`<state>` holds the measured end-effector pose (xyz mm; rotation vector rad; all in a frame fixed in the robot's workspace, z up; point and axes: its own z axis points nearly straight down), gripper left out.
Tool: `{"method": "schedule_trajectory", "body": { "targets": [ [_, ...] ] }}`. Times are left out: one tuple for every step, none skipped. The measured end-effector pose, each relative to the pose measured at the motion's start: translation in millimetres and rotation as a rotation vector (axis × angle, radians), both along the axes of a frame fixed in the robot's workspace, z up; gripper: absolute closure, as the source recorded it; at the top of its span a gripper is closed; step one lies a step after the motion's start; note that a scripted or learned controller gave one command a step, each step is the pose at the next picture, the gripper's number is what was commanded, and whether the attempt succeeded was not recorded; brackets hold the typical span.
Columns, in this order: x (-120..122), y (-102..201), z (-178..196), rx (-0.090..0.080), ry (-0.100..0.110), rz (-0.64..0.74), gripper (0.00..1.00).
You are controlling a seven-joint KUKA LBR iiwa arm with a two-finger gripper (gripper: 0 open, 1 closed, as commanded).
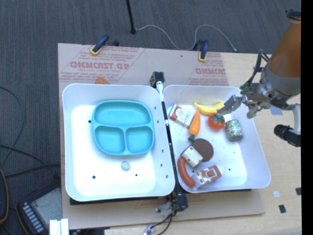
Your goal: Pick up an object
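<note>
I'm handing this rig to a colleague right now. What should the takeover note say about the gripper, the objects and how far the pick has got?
Gripper: jaws open, holding nothing, poised over the upper right part of the right bin.
Nearest things: banana, tomato, small green jar.
Also in that bin: carrot, small carton, round brown cookie, sausage, snack box.
Left bin: blue divided tray.
Done: approach only. Left: close on one object and lift.
</note>
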<state>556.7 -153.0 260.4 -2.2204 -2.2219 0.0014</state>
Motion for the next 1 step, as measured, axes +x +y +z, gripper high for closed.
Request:
{"method": "schedule_trajectory", "body": {
  "targets": [
    [7.2,-3.9,-129.0,0.001,0.002,-0.001,0.0]
  ]
}}
